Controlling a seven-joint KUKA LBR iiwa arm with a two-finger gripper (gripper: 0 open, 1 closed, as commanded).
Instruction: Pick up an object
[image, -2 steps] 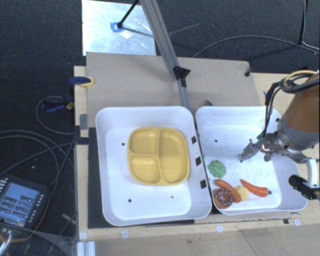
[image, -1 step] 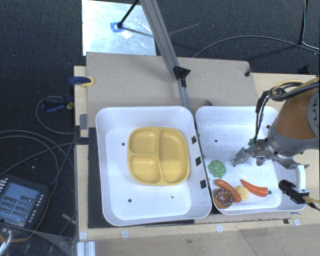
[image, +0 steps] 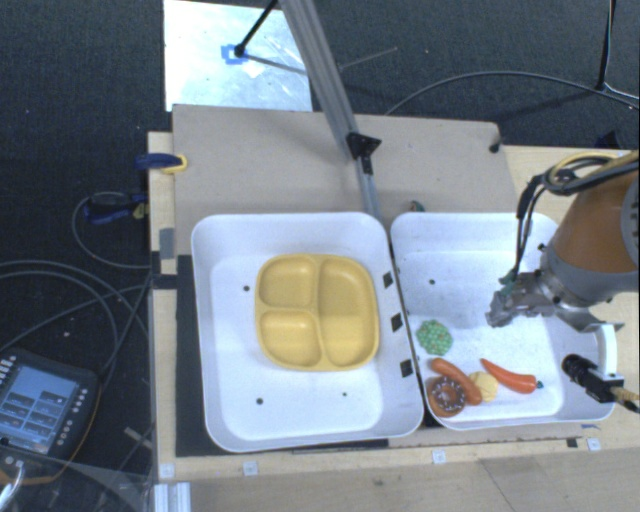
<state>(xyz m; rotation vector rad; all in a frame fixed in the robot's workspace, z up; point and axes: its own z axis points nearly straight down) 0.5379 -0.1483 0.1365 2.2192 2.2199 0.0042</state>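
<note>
The right bin (image: 470, 235) holds several small toy foods near its front. A green bumpy ball (image: 435, 336) lies by the left wall. A red sausage (image: 455, 377) rests against a brown donut (image: 445, 397), with a small yellow piece (image: 485, 384) beside them. An orange carrot-like piece (image: 510, 376) lies to their right. My gripper (image: 503, 306) hangs over the middle right of this bin, behind the carrot and to the right of the green ball. Nothing shows in its grasp.
The left bin (image: 225, 300) bears a yellow divided plate (image: 317, 310). A grey pole (image: 330, 85) slants down to the gap between the bins. The orange-banded arm (image: 595, 240) covers the right bin's right side. Cables lie on the floor at left.
</note>
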